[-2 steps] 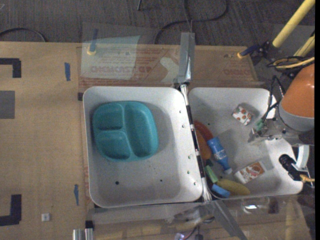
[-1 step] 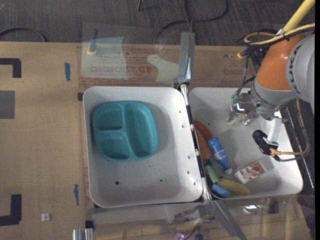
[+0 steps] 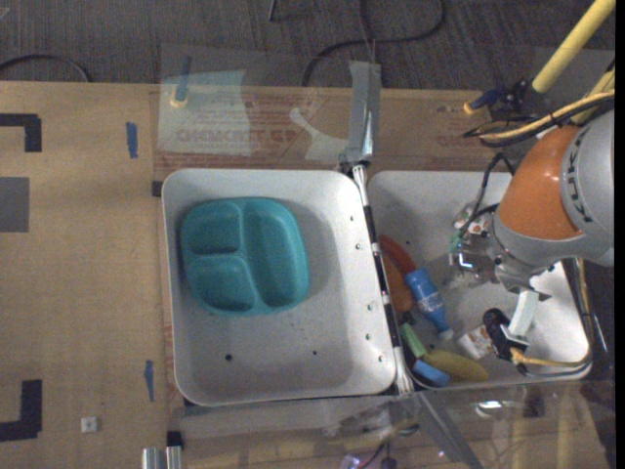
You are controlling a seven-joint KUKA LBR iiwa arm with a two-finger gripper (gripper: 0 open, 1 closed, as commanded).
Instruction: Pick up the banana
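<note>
We see a teal plate (image 3: 242, 254) near the back left corner of the left bin (image 3: 293, 364). In the right bin (image 3: 430, 198) the banana (image 3: 457, 364) lies at the front edge. The gripper (image 3: 472, 254) hangs over the middle, apart from it, and we cannot tell how open it is.

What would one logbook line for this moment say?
task: pick up banana | arm: above right bin | banana: lying in right bin, not lifted | left bin: holds teal plate
</note>
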